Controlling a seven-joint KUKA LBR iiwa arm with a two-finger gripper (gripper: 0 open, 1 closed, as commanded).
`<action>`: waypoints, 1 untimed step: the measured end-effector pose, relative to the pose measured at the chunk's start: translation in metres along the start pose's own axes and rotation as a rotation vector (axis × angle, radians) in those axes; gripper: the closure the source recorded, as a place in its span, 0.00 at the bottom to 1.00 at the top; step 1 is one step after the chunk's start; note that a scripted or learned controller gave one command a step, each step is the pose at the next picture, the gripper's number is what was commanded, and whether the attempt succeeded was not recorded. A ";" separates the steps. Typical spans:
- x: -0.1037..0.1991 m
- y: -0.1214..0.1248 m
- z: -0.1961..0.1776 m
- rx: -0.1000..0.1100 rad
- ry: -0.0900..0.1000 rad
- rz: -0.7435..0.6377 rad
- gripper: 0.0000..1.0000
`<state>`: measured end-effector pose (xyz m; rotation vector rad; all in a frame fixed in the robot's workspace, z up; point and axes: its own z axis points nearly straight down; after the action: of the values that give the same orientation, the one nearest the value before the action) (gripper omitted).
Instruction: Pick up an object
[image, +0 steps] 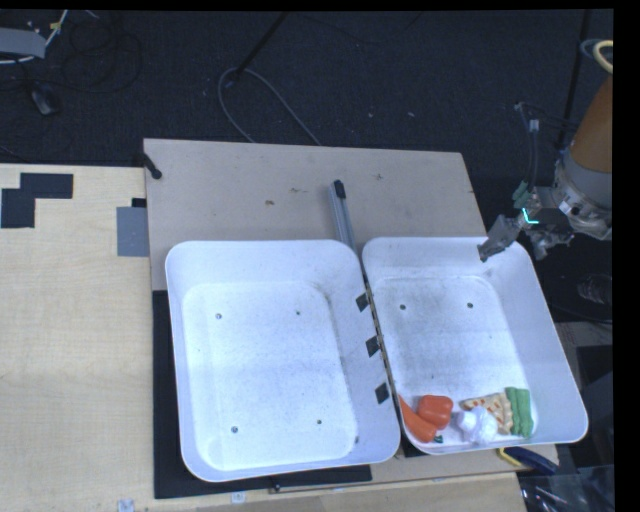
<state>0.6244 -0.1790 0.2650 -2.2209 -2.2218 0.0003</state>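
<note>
The objects sit bunched along the near edge of the right bin (455, 330): an orange piece (432, 410), a white lump (470, 425), a green piece (519, 410). The orange one lies most apart, so it looks the easiest target. The tool (497, 240) hangs over the bin's far right corner; its spread cannot be told. It should travel to the near edge, then descend straight.

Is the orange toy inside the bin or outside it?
Inside. The orange toy lies in the right bin's near corner, beside a white thing and a green one.
</note>
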 end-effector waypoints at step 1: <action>0.000 0.000 0.000 0.000 0.000 0.000 0.00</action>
<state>0.6243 -0.1790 0.2649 -2.2208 -2.2218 0.0004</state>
